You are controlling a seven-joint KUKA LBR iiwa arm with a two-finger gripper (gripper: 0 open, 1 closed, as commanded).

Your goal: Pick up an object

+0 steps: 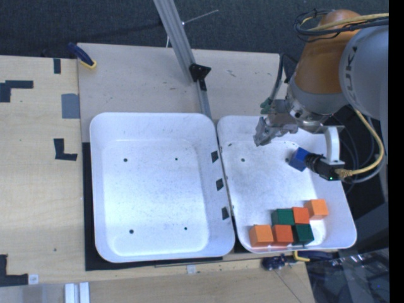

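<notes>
My gripper (262,136) hangs over the far left part of the right bin (265,175), its dark fingers pointing down and left. Nothing shows between the fingers. Several small blocks lie at the near right corner of that bin: an orange block (261,234), a second orange block (283,233), a green block (283,216), a dark green block (303,233), and an orange block (317,207) further right. The blocks lie well below the gripper in the view, apart from it.
The left bin (151,188) sits beside the right one. A grey metal pole (180,40) slants across the far side. A blue connector (299,159) and yellow cable (363,163) hang from the arm's wrist over the right bin.
</notes>
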